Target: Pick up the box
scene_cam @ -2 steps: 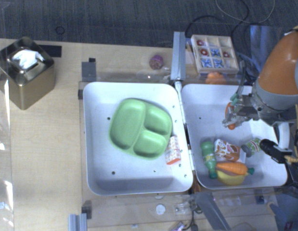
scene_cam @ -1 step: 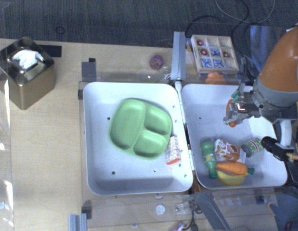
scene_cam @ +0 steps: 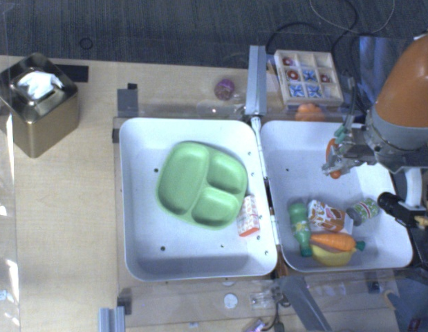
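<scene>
The box (scene_cam: 249, 216) is lying in the left bin (scene_cam: 141, 247), at its right wall, leaning against the green tray (scene_cam: 202, 183). It looks like a light, thin carton, likely to crush; gripping its long sides seems safest, though wall and tray are crowding it. The gripper (scene_cam: 336, 163) is hovering in the right bin (scene_cam: 400, 254), upper right, above toy food (scene_cam: 324, 232); I cannot tell its opening.

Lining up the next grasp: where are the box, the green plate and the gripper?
box (scene_cam: 249, 216): camera view, on its printed top face, by the left bin's right wall.
green plate (scene_cam: 202, 183): camera view, on the ridge between its compartments.
gripper (scene_cam: 335, 166): camera view, at its tip, over the right bin.
</scene>
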Controlling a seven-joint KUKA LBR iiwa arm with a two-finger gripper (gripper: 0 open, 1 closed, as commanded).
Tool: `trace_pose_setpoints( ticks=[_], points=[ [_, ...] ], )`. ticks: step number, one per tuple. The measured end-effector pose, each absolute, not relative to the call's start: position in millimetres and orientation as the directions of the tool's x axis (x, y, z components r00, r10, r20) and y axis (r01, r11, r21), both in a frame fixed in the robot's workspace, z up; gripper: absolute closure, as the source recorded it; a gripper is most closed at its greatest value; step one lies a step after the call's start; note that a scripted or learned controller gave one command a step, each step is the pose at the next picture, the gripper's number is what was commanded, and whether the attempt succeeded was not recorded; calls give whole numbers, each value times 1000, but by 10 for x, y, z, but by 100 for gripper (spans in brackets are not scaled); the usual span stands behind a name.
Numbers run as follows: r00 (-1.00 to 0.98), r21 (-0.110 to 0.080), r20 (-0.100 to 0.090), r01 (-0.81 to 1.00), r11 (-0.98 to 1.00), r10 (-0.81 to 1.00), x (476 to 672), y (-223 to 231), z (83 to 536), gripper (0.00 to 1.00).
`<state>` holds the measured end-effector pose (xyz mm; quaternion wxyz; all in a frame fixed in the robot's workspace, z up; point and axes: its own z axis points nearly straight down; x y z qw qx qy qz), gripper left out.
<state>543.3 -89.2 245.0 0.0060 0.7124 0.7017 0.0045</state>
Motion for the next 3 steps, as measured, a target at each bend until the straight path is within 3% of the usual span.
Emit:
trace_pose_setpoints(
  ticks=[1, 2, 3],
  points=[
    [-286, 9, -3, 958, 286, 958, 4888, -669, 2816, 100],
    [-350, 10, -5, 937, 350, 937, 5414, -675, 3242, 100],
    [-152, 3, 0, 988, 152, 988, 5482, -248, 2078, 100]
  ],
)
